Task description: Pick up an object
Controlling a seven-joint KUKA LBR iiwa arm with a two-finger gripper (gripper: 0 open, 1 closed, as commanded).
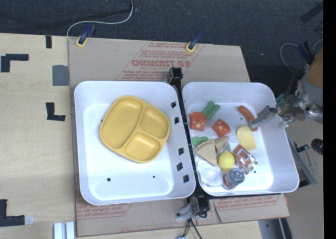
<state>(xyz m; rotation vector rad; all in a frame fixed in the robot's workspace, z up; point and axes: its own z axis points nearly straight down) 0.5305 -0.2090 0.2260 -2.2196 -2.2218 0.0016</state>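
Note:
The right bin (262, 93) holds several toy foods. Among them are a red sausage (244, 111), a pale yellow piece (246, 138), a red tomato (197, 121), a green pepper (211, 109) and a small red chunk (221, 126). There are also a tan sandwich wedge (209, 152), a yellow ball (226, 160), a red-and-white packet (244, 158) and a grey can (233, 178). My gripper (266, 118) hangs over the bin's right side, just right of the sausage and above the yellow piece. I see nothing held in it.
A yellow divided plate (135, 127) lies in the left bin (89, 180). Both bins rest on a cardboard sheet (131, 54) clamped at the back. A black divider (181, 133) runs between the bins. The arm (310, 99) comes in from the right.

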